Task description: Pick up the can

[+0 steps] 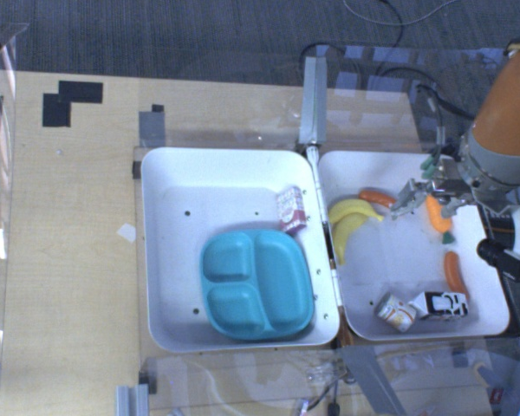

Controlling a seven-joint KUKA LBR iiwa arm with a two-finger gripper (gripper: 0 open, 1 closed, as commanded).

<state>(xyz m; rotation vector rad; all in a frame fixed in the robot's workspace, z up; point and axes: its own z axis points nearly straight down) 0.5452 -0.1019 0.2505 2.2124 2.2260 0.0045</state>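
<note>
Bench (69, 258): pale wood top bearing two shallow white bins side by side.

Left bin (169, 189): holds a blue divided plate (256, 284) toward its near side.

Right bin (381, 250): holds fruit, vegetables and small packages.

Arm (507, 102): grey with an orange band, reaching in from the right over the far right part of the right bin.

Gripper (413, 196): hangs above the far half of the right bin, near the carrot; whether it is spread or closed cannot be told, and nothing is seen between its tips.

Banana (351, 219): yellow, at the right bin's left wall.

Can (290, 210): red and white, lying in the left bin against its right wall, just beyond the plate's far right corner; well apart from the gripper, to its left, across the divider between the bins.

Carrot (438, 217): orange, green-tipped, just right of the gripper.

Black-and-white carton (445, 303) and small pale container (396, 312): side by side near the right bin's near wall.
</note>
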